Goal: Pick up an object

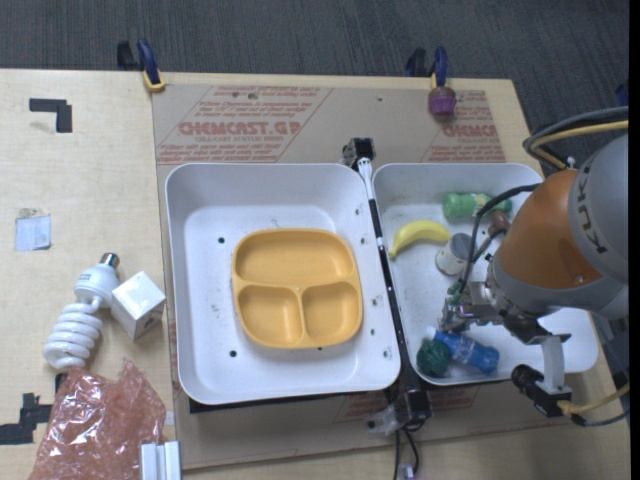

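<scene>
where the end effector (pixel 458 318) hangs, a blue bottle (pixel 468 354) lies.

One fixed camera sits high above the worktop (pixel 90 168), looking down at a slant. It takes in both white bins (pixel 190 268) side by side, near enough to catch the worktop's far edge and dark carpet (pixel 300 18) beyond.

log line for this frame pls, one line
arm: over right bin | gripper: low, above blue-green object | grasp: unconfirmed | banana: right bin | yellow tray: left bin
</scene>
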`<act>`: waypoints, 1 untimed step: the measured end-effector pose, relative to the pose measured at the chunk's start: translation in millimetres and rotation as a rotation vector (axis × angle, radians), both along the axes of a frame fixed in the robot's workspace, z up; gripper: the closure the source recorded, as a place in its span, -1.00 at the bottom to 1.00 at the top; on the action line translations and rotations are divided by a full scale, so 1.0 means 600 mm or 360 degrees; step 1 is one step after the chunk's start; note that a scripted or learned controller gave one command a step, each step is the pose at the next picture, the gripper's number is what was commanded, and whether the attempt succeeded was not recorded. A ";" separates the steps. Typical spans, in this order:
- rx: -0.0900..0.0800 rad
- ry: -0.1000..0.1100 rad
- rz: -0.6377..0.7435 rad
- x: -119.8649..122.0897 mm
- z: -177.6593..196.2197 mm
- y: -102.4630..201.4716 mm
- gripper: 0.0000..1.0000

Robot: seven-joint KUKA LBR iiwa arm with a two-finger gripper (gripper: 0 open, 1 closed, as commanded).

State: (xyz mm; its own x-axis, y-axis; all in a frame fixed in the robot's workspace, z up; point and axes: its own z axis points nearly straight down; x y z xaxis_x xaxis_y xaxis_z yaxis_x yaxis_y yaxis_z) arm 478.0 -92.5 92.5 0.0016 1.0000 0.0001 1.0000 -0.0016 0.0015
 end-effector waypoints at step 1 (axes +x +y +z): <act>0.0000 0.0000 0.0000 0.000 0.000 0.000 -1.00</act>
